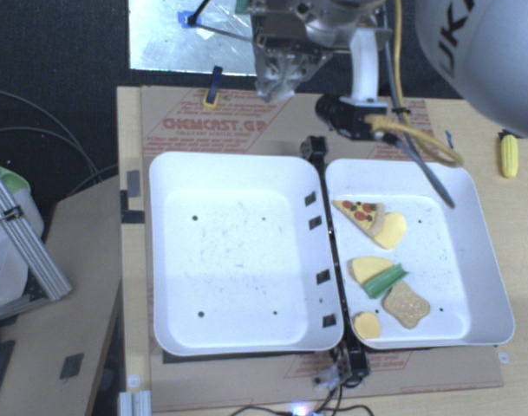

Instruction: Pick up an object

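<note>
The metal pincer (277, 72) hangs above the bench behind both bins; its opening I cannot tell. The flat triangular toy pizza slice (359, 211) lies in the right white bin (485, 258), likely light and stiff; take its edges.

arm (472, 33) cut by top edge, hand (277, 81) blurred

bins (229, 167) white | pizza slice (359, 211) red-dotted | bean (385, 280) green | toast (407, 305) tan

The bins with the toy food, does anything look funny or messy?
Nothing stands out. The pizza slice, green bean, toast and yellow pieces lie loose in the right bin, none spilled over its rim.
</note>
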You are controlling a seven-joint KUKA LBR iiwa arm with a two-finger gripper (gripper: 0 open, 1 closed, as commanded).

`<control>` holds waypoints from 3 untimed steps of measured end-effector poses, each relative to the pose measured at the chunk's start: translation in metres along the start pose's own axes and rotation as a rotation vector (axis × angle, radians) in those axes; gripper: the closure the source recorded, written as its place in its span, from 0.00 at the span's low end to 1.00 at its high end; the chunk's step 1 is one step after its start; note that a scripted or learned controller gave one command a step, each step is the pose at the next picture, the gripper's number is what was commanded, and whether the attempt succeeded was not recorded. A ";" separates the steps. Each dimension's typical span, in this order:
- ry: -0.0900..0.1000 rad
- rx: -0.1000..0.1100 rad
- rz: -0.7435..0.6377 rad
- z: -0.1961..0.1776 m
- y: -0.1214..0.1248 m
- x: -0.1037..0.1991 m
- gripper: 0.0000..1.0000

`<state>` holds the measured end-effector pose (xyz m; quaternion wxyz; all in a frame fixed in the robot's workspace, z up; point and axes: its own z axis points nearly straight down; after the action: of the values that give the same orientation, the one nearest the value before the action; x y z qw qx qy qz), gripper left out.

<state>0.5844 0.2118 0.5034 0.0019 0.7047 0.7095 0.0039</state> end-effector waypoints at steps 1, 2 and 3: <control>-0.006 0.019 0.000 0.115 -0.029 0.024 1.00; 0.003 -0.010 0.004 -0.012 0.040 0.022 1.00; -0.002 0.001 0.006 -0.032 0.086 0.021 1.00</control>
<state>0.6701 0.2333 0.5365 0.0021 0.7068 0.7074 0.0030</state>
